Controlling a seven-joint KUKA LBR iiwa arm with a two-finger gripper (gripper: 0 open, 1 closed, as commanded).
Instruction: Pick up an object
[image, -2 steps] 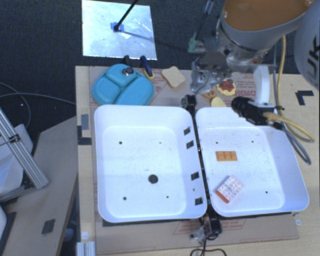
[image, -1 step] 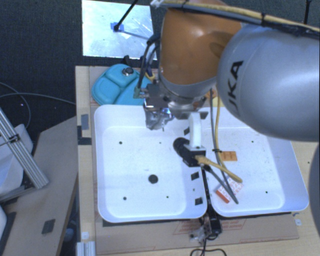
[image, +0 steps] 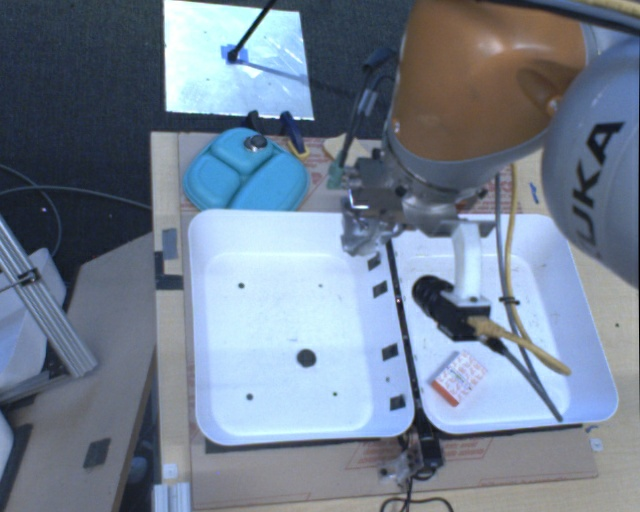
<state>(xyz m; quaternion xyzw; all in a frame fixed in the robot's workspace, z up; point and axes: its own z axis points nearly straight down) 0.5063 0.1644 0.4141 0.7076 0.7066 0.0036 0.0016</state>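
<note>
Well, we see one packet (image: 460, 377), orange and white with a small printed pattern, lying flat near the front of the right bin (image: 565, 310). It is turned at an angle to the bin's walls and sits clear of them. Across the divider, in the left bin (image: 250, 300), we make out a small dark disc (image: 306, 357) toward the front middle. The gripper (image: 358, 240) hangs at the back of the bins, just over the far end of the divider and well apart from the packet. We cannot tell whether the claw is released or clenched. The arm (image: 480, 80) looms above it from the right. Behind the left bin lies a blue tray (image: 245, 175).
</note>
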